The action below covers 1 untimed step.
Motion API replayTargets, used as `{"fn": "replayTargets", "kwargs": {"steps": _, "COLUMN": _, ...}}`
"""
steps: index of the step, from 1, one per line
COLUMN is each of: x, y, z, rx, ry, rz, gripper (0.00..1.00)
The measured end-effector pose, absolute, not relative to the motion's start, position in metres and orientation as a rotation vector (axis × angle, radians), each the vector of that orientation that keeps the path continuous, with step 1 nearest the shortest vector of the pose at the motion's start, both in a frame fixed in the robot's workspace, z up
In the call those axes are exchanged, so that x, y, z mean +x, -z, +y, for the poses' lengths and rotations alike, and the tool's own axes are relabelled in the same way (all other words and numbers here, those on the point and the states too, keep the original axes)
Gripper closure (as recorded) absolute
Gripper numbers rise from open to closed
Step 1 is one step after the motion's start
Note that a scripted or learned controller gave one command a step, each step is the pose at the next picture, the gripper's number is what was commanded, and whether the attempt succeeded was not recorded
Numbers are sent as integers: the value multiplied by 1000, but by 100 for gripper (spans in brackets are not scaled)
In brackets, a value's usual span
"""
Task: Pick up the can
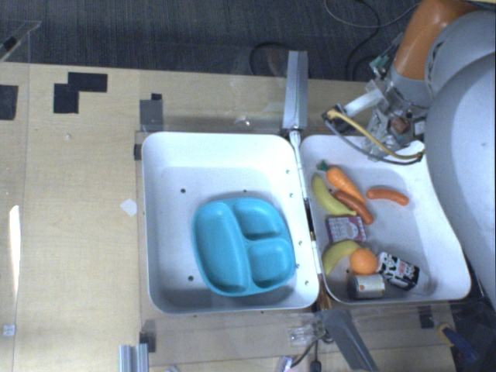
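Two white bins share the bench, and in the right bin's [442,231] near end the can [366,285] lies sideways: probably light, stiff, slippery, best pinched across its curved body.

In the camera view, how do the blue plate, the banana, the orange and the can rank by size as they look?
1. Blue plate
2. Banana
3. Can and orange: they look alike, so I leave them unranked.

arm [465,130] cut off at right edge, can [369,285] label too small to read
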<state>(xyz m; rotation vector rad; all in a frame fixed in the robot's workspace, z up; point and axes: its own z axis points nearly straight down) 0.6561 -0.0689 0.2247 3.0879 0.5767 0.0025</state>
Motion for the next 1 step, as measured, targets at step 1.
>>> {"fn": "replayTargets", "kwargs": {"steps": 1, "x": 657, "y": -236, "z": -67, "rx": 3083, "ry": -6, "rz": 595, "gripper": 100}}
